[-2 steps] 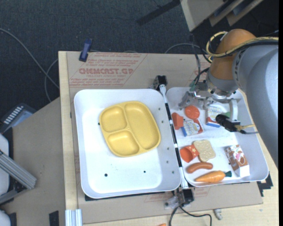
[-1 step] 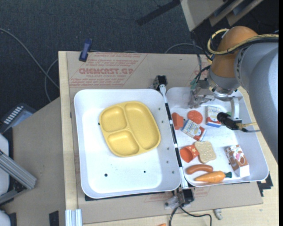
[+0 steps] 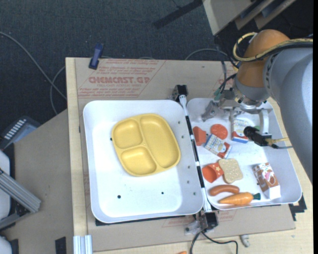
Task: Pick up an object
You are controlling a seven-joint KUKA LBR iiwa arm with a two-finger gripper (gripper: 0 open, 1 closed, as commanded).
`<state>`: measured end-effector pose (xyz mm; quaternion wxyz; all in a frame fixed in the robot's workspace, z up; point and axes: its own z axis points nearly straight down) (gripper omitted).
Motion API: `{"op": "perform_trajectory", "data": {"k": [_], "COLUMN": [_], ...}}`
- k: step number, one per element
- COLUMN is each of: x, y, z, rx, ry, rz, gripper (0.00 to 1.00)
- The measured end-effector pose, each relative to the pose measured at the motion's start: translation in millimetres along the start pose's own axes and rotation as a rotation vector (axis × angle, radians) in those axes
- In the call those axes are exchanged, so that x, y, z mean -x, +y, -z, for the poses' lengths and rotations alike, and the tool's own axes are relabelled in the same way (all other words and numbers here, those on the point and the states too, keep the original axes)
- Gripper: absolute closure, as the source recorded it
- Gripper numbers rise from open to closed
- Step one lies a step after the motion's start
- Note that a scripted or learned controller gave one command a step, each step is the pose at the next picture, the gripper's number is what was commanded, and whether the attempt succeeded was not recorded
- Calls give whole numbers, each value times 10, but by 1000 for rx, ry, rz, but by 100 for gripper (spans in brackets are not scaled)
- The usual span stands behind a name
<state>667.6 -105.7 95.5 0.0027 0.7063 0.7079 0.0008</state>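
Arm [image 3: 285, 64] over right bin [image 3: 290, 171], yellow tray [image 3: 145, 144] in left bin [image 3: 94, 149] (toy food nearby)

Both bins [image 3: 99, 163] are moulded in smooth white plastic with a faint sheen. The yellow tray [image 3: 145, 144] is seen as glossy plastic. The desk [image 3: 119, 79] is faced with matt brown printed board. The carrot [image 3: 237, 199] and sausage [image 3: 223, 189] look like shiny plastic. The arm [image 3: 293, 84] is finished in smooth grey.

Dark carpet [image 3: 39, 34] covers the floor around the bench, crossed by thin grey cables [image 3: 42, 69]. A beige furniture corner [image 3: 233, 12] juts in above.
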Motion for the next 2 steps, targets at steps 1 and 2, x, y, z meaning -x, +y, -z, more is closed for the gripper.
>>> {"op": "perform_trajectory", "data": {"k": [1, 2], "x": [95, 93], "y": [-259, -251], "z": [-108, -3], "rx": [-7, -4], "ry": [3, 2], "rz": [-3, -2], "gripper": [0, 100]}}
